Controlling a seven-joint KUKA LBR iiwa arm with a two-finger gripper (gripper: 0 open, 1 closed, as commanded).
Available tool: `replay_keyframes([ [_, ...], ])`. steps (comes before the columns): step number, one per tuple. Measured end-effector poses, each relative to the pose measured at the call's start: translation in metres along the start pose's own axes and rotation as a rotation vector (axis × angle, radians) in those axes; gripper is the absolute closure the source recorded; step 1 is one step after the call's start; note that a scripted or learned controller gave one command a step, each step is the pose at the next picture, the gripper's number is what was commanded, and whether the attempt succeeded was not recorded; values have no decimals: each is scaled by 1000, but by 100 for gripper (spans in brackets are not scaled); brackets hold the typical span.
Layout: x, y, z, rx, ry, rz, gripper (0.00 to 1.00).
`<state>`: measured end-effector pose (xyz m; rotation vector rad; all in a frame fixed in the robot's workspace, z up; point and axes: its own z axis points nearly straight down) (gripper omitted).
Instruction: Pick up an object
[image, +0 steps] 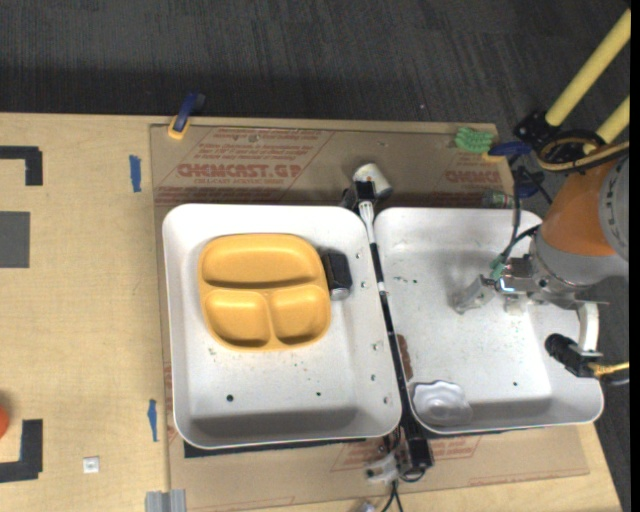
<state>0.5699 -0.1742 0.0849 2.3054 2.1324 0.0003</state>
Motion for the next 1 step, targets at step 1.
replay_keyframes([
  [1, 9, 57, 0, 0, 0, -58, 0],
])
